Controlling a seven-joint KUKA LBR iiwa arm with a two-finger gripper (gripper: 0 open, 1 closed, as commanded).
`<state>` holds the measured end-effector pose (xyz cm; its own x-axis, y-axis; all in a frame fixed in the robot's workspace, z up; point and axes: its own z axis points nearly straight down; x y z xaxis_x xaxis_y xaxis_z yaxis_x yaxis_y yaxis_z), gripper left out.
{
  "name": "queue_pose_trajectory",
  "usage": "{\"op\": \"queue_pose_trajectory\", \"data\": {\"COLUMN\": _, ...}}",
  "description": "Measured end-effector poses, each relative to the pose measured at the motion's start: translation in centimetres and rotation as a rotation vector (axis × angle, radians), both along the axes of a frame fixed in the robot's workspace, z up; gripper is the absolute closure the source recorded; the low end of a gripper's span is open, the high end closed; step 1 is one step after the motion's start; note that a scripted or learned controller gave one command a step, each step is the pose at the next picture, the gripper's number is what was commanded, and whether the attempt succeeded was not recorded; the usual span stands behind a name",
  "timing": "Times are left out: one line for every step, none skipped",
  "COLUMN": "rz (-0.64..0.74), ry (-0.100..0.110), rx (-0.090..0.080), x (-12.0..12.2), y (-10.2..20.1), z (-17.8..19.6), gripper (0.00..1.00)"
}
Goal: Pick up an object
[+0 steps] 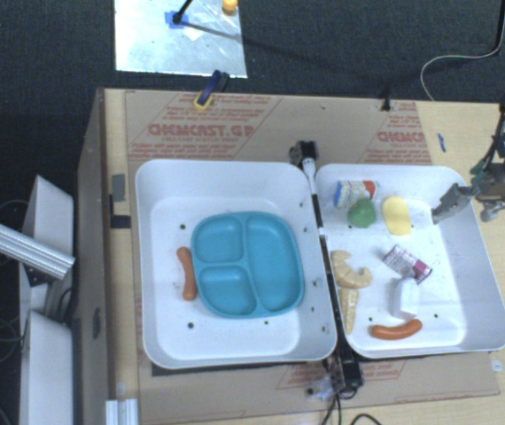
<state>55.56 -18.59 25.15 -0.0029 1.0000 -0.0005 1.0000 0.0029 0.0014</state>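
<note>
My gripper (pixel 452 204): grip state unclear, nothing visibly held. Lemon (pixel 397 215) nearby looks light, smooth; grasp across its middle.

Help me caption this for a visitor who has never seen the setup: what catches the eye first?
The blue divided plate fills the middle of the left bin, with an orange sausage beside it. The right bin holds a scatter of small things, brightest the yellow lemon and green ball, with the gripper at its far right rim.

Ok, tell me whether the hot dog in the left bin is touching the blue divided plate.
Apart. The camera view shows a thin strip of white bin floor between the hot dog and the left rim of the blue divided plate.
</note>
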Motion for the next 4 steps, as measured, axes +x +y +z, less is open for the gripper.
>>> {"op": "queue_pose_trajectory", "data": {"rz": -0.001, "ry": -0.013, "rx": 0.000, "x": 0.8, "y": 1.6, "z": -12.9, "gripper": 0.00}}
{"op": "queue_pose_trajectory", "data": {"rz": -0.001, "ry": -0.001, "rx": 0.000, "x": -0.7, "y": 1.7, "z": -14.3, "gripper": 0.00}}
{"op": "queue_pose_trajectory", "data": {"rz": 0.001, "ry": -0.001, "rx": 0.001, "x": 5.6, "y": 5.8, "z": -15.5, "gripper": 0.00}}
{"op": "queue_pose_trajectory", "data": {"rz": 0.002, "ry": -0.001, "rx": 0.001, "x": 10.0, "y": 9.5, "z": -16.7, "gripper": 0.00}}
